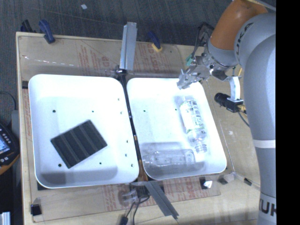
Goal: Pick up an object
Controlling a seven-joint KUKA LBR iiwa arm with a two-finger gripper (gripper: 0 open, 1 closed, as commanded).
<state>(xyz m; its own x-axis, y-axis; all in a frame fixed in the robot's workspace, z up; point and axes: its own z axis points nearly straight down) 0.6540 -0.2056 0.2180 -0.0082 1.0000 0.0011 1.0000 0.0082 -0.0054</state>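
A clear plastic bottle with a white label (192, 121) lies lengthwise along the right side of the right bin (154, 107). A second clear bottle (168, 156) lies crosswise along that bin's near wall. A dark ribbed rectangular pad (78, 143) rests flat in the left bin (56, 93). My gripper (186, 81) hangs over the right bin's far right corner, just above the labelled bottle's far end, with nothing seen between its fingers.
A metal bar (127, 46) stands upright behind the seam between the bins. Blue clamps (47, 31) hold the board's far edge. A black fitting (227, 101) sticks out beside the arm to the right of the right bin.
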